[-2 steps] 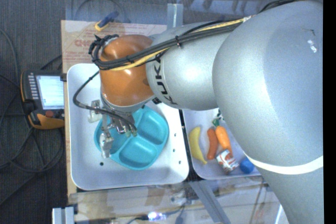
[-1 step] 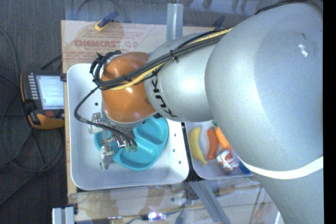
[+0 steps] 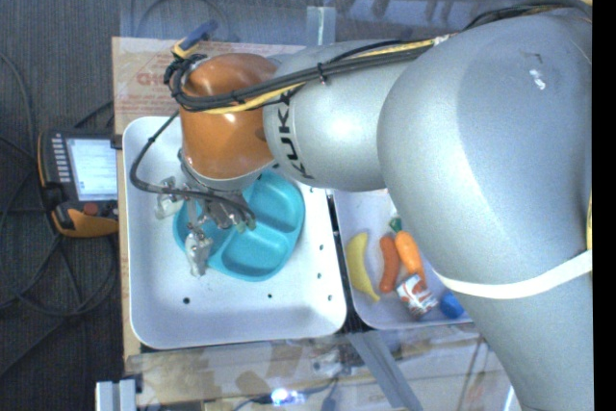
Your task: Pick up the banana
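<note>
Hand (image 3: 199, 250) over one plate (image 3: 274, 217); one banana (image 3: 361, 265).

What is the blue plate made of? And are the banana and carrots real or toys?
The blue plate looks like smooth moulded plastic: one even colour, soft sheen, rounded divided sections. The banana and two carrots are probably plastic toys too, since their colours are flat and unmarked, though the view is too small to be sure. Their bin looks like glossy white plastic.
</note>
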You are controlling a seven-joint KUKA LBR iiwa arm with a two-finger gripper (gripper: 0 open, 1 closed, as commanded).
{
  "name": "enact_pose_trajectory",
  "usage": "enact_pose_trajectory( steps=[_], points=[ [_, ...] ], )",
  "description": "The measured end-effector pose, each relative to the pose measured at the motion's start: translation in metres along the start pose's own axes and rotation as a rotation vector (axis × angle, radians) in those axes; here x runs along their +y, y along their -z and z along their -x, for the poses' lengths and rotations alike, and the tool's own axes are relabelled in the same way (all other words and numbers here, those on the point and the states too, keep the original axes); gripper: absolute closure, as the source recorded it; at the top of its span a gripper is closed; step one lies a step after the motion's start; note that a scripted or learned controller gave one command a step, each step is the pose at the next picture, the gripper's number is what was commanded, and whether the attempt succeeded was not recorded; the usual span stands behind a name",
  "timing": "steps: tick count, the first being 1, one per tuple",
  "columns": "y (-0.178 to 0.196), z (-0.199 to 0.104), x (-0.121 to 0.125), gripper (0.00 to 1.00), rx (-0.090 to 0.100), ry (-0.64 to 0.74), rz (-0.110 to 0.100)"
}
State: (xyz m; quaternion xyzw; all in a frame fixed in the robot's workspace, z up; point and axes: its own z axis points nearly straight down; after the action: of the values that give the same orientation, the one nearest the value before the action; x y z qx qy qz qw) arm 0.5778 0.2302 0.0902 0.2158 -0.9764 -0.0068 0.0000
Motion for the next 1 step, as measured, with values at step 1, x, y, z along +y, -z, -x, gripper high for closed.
enact_pose_trajectory(
  steps=[1],
  points=[
    [0.0113, 0.0024, 0.0102, 1.0, -0.009, 0.008, 0.012]
  ],
)
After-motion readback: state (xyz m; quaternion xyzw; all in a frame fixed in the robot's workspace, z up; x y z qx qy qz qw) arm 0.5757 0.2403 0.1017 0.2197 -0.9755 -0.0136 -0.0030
